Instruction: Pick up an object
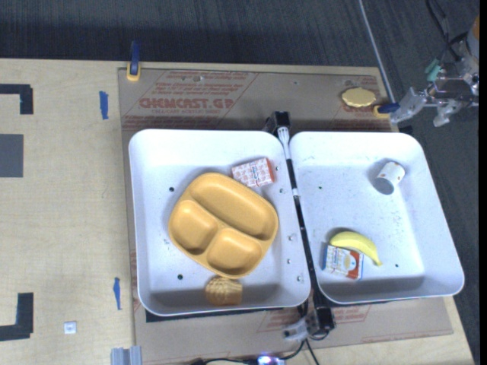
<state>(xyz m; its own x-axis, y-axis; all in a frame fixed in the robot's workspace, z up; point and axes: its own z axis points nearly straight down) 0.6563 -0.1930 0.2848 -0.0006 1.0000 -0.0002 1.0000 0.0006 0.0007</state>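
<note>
- Gripper (450,90): metallic tangle at the view's upper right edge, beyond the bins, partly cut off by the frame; cannot tell how it is set, and nothing shows in its grasp.
- Right bin (437,276), shallow glossy white with rounded corners, holds three things: one small white cup (389,175) lying on its side near the far right corner; one curved yellow banana (354,244) near the front; one small carton (342,261), white with red-orange print, touching the banana's near edge.
- Left bin (148,226), same make, also holds three: one yellow three-compartment tray (221,223), smooth plastic, set at a slant mid-bin; one small red-and-white printed box (253,172) just beyond the tray's far edge; one tan, rough-textured rounded lump (224,289) at the front wall, too blurred to name.
- One tan disc (358,97) lies on the brown printed board (198,97) behind the bins.
</note>
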